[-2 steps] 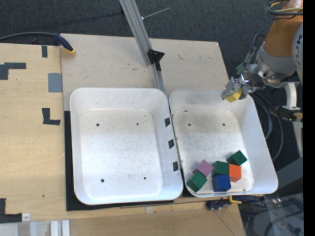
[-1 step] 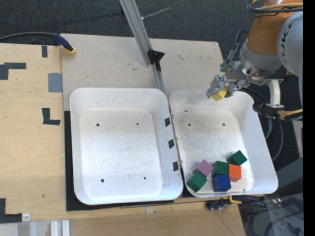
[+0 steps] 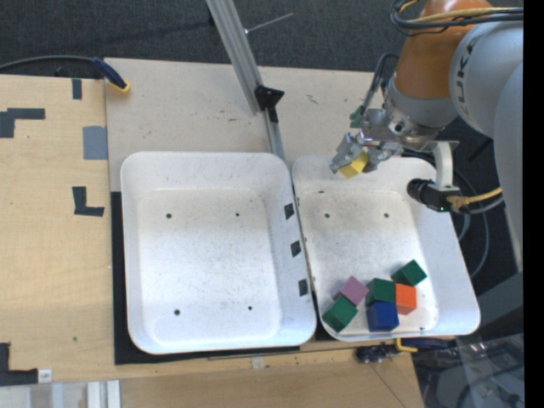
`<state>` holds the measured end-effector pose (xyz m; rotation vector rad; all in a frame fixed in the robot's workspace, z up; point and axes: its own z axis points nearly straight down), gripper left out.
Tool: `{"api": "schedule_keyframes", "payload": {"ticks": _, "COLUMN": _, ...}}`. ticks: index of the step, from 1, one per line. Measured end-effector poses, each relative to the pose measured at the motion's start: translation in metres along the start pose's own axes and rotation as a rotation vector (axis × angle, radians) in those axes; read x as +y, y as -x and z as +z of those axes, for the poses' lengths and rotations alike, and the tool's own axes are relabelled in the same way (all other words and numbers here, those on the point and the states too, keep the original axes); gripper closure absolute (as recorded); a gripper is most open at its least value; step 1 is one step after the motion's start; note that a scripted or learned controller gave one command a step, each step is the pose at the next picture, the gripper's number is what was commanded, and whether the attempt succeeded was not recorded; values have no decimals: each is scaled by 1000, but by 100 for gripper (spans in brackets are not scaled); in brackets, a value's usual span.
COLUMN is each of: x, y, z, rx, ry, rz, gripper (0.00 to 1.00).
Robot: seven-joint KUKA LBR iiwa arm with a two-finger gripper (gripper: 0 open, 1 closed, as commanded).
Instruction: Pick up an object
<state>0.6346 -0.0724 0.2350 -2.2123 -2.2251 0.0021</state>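
The tool is closed on a yellow block, lifted above the far edge of the right bin. The pick looks done; next it must carry the block steadily without losing it.

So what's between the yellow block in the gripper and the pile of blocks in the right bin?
Bare white bin floor, in the camera view.

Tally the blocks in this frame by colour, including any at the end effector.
Green blocks: 3
Blue block: 1
Orange block: 1
Pink block: 1
Yellow block, between the end effector's fingers: 1
Total: 7
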Motion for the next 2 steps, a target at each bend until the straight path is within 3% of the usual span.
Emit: {"api": "schedule_keyframes", "payload": {"ticks": 2, "x": -2, "y": -124, "z": 1, "rx": 0, "ry": 2, "rz": -2, "gripper": 100}}
